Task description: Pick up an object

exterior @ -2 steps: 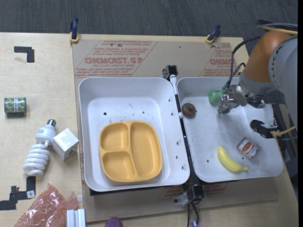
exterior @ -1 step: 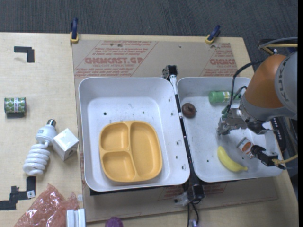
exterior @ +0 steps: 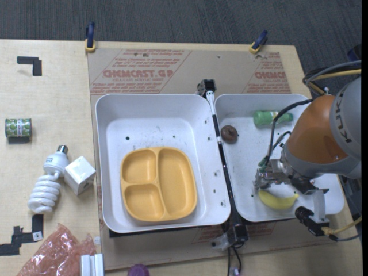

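Arm (exterior: 322, 137) comes in from 3 o'clock, grey w/ orange band, wrist bent down into the right bin (exterior: 244, 154). Gripper (exterior: 269, 181) sits low at abt 5 o'clock of that bin, right on the upper edge of a yellow banana (exterior: 277, 200). Can't tell the gripper's state: the wrist covers it, and the banana lies on the bin floor just below it, not visibly between anything.

Other stuff in right bin: green object (exterior: 265, 117) at 12 o'clock near the back wall, partly behind the arm; small brown round item (exterior: 229, 133) at 10 o'clock, close to the wall shared w/ the left bin.

Left bin (exterior: 115, 119) carries a yellow divided plate (exterior: 158, 184), 3 compartments, sitting toward 6 o'clock.

On the worktop (exterior: 52, 96), at 9 o'clock of the bins: spiral light bulb (exterior: 47, 181) touching a small white box (exterior: 80, 175), a green can (exterior: 18, 129) farther back, red mesh bag (exterior: 57, 252) at 7 o'clock
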Controlling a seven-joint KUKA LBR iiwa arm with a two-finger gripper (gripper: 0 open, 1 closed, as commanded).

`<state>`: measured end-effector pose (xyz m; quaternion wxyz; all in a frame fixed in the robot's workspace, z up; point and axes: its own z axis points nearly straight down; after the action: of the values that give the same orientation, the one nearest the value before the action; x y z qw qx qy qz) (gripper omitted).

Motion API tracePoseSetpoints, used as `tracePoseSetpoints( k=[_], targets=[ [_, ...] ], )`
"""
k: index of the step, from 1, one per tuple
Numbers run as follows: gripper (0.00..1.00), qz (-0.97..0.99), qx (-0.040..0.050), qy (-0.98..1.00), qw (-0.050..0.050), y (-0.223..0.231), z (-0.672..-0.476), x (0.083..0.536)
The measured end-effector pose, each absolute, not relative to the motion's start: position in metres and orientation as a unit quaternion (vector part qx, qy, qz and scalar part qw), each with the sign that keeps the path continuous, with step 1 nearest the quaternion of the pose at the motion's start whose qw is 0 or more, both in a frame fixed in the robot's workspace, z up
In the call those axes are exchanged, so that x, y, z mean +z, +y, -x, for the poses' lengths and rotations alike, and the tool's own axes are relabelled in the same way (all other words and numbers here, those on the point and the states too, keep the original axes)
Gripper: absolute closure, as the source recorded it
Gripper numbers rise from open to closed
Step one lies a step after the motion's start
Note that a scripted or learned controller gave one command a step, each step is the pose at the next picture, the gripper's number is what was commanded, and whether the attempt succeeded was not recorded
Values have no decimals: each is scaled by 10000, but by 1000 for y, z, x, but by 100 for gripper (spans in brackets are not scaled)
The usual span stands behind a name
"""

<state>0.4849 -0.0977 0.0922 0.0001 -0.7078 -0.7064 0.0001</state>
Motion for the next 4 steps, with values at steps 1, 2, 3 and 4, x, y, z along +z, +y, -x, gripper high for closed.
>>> tracePoseSetpoints(
  k=[1, 2, 3, 4],
  targets=[
    [100, 7084, -8, -7058, -12, -98, -486, 102],
    [100, 7068, -2, -7074, -7, -95, -525, 132],
    [100, 7073, 1, -7069, -8, -154, -545, 92],
    [0, 7072, 1, -7071, -7, -154, -545, 92]
  ],
)
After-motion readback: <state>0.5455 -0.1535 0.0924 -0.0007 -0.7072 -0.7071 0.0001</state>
